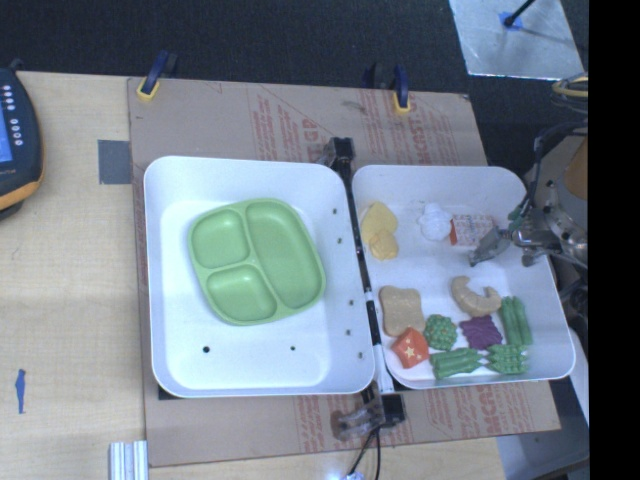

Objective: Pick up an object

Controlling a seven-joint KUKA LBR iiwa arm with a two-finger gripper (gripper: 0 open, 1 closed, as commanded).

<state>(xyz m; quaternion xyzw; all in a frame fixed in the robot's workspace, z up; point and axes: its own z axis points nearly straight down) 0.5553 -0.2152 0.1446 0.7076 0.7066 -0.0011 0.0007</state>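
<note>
The grey two-finger gripper (490,251) hangs over the right shallow white bin (400,181), near a white crumpled lump (434,222); whether its fingers are spread, I cannot tell.

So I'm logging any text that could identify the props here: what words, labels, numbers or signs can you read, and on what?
Nothing can be read for certain.
Cardboard sheet under the bins: red printed lettering in slanted lines, too blurred to read.
Handheld pendant at the left edge: a screen and button rows, markings too small to read.
Red toy piece in the right bin: a pale star-like sign, no letters.
Small packet: red and white print, unreadable.
</note>
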